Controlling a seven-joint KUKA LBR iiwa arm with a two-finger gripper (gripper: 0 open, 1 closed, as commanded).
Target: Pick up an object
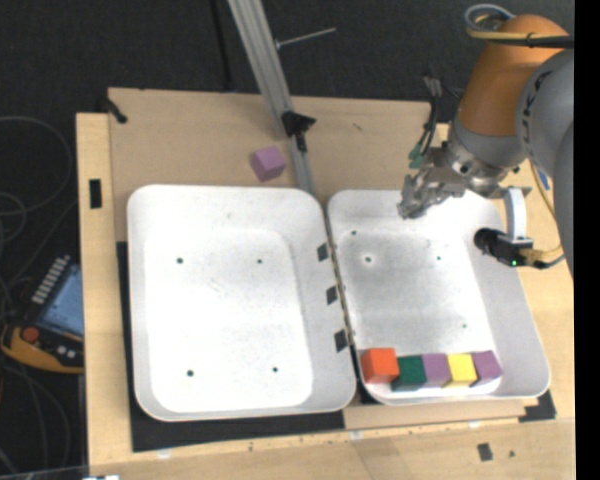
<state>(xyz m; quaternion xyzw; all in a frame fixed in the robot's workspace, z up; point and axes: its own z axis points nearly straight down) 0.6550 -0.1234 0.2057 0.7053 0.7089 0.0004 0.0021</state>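
Approach step in hand: tool (417, 203) above right bin's (510, 298) far edge, grip state indiscernible, nothing visibly held; blocks (432, 368) along near wall, requiring travel there and descent.

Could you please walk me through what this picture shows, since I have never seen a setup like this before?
You are looking down at a slant from a fixed camera above a workbench. The grey and orange machine at the right is a robot arm, and the metal part at its end is its tool, meant for picking things up. It hangs over the far edge of the right bin, and nothing can be seen in it. Two shallow white bins sit side by side; the left bin is the other one. Along the near edge of the right bin lie five small blocks in a row: orange, green, purple, yellow and another purple. One more purple block lies on the bench beyond the left bin.
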